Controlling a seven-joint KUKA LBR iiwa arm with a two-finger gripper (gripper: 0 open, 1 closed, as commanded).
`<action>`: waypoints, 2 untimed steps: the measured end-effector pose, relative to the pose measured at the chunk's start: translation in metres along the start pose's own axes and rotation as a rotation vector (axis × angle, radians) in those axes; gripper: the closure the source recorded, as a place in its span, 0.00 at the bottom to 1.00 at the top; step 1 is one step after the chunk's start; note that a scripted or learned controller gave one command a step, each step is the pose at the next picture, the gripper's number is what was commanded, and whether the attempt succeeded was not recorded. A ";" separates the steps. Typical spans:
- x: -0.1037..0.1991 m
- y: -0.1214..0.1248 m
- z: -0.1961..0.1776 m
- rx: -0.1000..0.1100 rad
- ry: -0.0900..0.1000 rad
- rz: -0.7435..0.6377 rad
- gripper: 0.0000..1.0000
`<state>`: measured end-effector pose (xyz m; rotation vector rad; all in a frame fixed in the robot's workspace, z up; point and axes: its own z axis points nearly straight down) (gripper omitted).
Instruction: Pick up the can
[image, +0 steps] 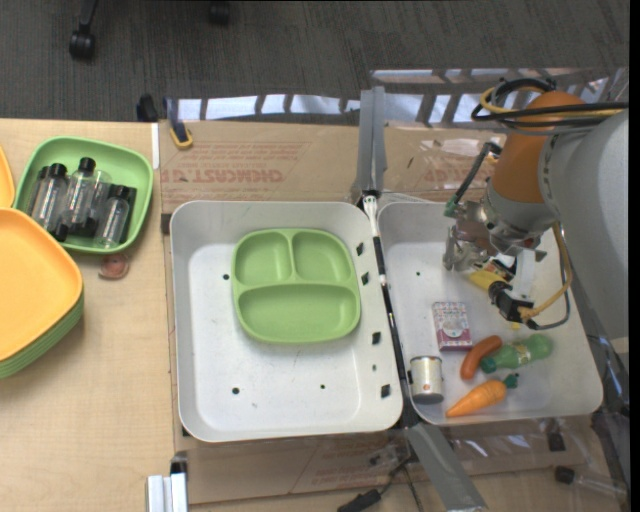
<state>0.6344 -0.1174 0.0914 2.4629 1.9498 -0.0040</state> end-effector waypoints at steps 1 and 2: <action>0.004 -0.066 0.000 0.002 0.001 0.058 1.00; -0.006 -0.033 0.001 0.002 0.000 0.171 1.00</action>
